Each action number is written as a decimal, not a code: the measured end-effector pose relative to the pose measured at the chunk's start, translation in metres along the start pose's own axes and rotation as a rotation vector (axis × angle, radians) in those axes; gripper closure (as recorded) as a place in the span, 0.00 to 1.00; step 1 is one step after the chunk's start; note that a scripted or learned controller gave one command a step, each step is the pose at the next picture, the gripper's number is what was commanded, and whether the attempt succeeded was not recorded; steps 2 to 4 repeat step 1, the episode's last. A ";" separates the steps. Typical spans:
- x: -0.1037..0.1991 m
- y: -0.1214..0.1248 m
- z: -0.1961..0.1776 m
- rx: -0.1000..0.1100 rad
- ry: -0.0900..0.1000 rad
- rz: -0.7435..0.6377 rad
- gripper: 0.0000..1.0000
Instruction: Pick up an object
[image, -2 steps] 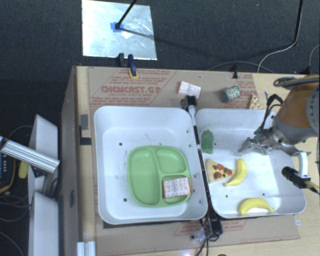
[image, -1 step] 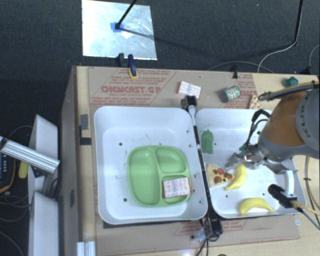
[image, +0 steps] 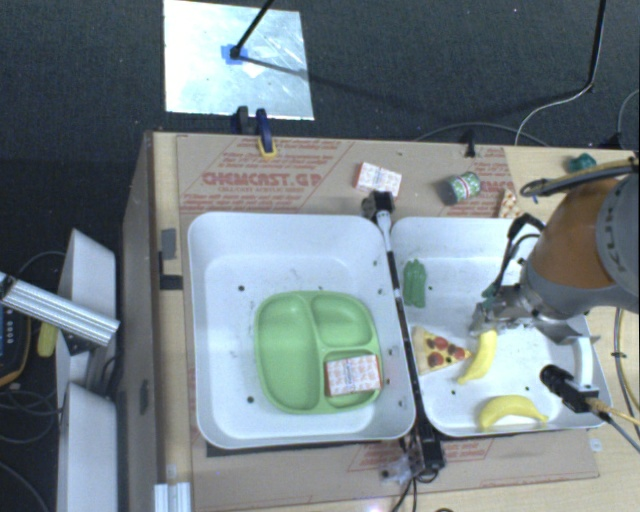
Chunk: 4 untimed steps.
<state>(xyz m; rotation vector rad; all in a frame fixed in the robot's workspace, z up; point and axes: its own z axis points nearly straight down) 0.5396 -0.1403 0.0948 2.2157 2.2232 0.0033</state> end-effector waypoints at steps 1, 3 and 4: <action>0.105 -0.052 -0.090 0.001 0.001 0.000 1.00; 0.105 -0.052 -0.090 0.001 0.001 0.000 1.00; 0.105 -0.052 -0.090 0.001 0.001 0.000 1.00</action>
